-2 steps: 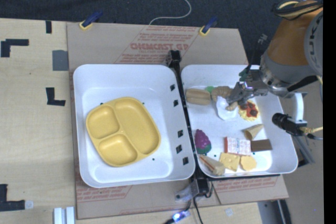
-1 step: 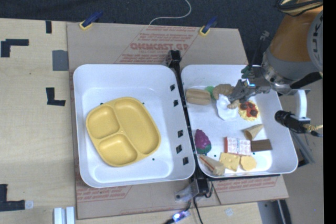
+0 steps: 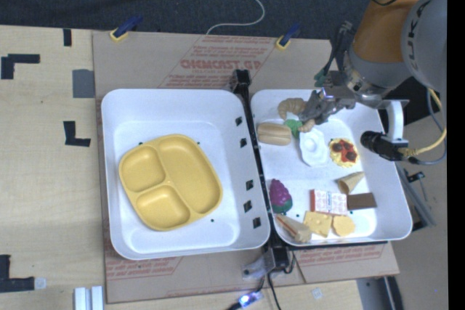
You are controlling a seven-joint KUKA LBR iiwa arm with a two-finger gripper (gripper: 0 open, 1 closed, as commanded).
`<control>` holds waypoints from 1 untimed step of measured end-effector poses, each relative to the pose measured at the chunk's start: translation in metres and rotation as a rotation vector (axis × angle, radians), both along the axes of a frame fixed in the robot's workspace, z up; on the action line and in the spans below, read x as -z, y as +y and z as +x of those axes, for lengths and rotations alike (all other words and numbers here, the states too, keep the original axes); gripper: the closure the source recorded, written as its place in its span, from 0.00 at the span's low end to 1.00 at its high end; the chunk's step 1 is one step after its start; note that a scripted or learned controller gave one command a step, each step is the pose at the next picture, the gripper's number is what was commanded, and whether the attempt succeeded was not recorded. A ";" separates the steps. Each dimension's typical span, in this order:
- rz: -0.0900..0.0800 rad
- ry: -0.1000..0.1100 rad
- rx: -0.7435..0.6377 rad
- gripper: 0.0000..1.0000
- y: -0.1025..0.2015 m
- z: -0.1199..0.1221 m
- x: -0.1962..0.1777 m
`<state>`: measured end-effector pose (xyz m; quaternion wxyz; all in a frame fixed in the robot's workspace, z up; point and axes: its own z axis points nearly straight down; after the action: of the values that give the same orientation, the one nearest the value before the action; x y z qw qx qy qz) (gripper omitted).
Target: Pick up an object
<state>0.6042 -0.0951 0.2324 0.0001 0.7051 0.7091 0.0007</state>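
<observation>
My gripper (image 3: 314,115) hangs low over the far side of the right bin (image 3: 389,178), its dark fingers pointing down-left. It sits right by a tan croissant (image 3: 291,107) and a small green piece (image 3: 293,125), above a white fried egg (image 3: 314,147). A bread roll (image 3: 274,133) lies just left of the fingers. Nothing shows held between the fingers.
The right bin also holds a pizza slice (image 3: 343,152), a purple grape bunch (image 3: 280,194), a wafer block (image 3: 328,201), a chocolate piece (image 3: 361,201), cheese pieces (image 3: 317,223) and a sandwich wedge (image 3: 293,228). The left bin (image 3: 123,112) holds a yellow divided plate (image 3: 169,180).
</observation>
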 end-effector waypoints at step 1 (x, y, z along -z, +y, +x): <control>-0.001 0.001 0.001 1.00 0.027 0.032 0.010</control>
<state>0.6363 -0.0681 0.2228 -0.0001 0.7055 0.7087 -0.0001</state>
